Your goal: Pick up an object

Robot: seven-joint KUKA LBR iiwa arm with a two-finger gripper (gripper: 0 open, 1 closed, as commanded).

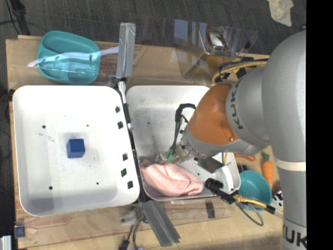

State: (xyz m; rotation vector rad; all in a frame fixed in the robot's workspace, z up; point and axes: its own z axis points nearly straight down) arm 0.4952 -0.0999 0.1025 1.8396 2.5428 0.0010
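The gripper (pixel 174 154) hangs low in the right bin (pixel 156 100) just beside the pink cloth (pixel 170 179) by the near wall; its finger state cannot be told. The blue cube (pixel 76 147) sits alone in the left bin (pixel 31 191), well apart from every wall.

Wooden bench (pixel 156 61) with two white bins (pixel 31 103), perhaps a teal scoop (pixel 67 61).

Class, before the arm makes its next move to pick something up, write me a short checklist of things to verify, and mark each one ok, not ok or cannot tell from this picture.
1. A thing to pick lies in the right bin: the pink cloth sits at its near edge. Ok.
2. Claw is over that bin, just above the cloth. Ok.
3. Claw fingers open or shut: hidden under the orange wrist. Cannot tell.
4. Cloth already held: nothing seen between fingers. Cannot tell.
5. Blue block stands alone in the left bin, away from the arm. Ok.
6. Cloth lies tight against the bin wall, little room. Not ok.
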